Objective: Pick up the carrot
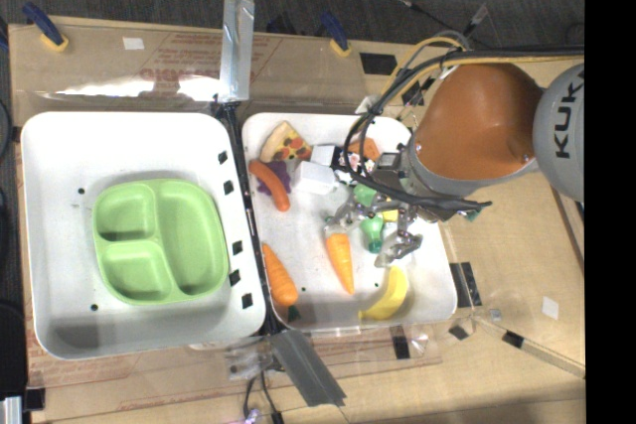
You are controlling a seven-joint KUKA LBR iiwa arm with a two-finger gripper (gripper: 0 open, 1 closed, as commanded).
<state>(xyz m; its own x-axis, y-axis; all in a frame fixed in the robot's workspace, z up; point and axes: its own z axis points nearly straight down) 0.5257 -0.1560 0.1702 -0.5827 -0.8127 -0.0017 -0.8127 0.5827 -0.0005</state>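
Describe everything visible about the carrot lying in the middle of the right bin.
The carrot is a smooth orange toy, plastic by its look, tapering from a broad top with a small greenish stub to a point aimed at the bin's near edge. It lies flat on the right bin's white floor, tilted slightly off vertical in the view. The gripper hovers just beside its upper end; contact cannot be told.

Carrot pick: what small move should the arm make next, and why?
Probably shift the end effector slightly toward the left bin and lower it: the carrot lies flat in the right bin just beside it, with a green item directly under it.
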